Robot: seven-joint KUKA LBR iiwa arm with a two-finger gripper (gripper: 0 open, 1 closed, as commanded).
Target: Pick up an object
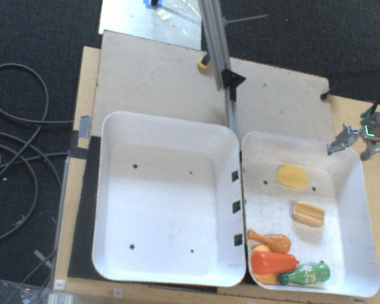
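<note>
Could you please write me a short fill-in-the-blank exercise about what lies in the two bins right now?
1. All the objects lie in the ____ bin of the camera view.
2. The bottle is ____ in colour.
3. The end effector hovers over that bin's ____ corner.
4. The object nearest the end effector is the ____ disc.

Missing words: right; green; far right; yellow

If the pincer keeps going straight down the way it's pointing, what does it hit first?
Probably the back right corner of the right bin: the pincer hangs over its far rim, fingers spread. The yellow round piece lies further left. Depth is uncertain from this slanted view.
</note>
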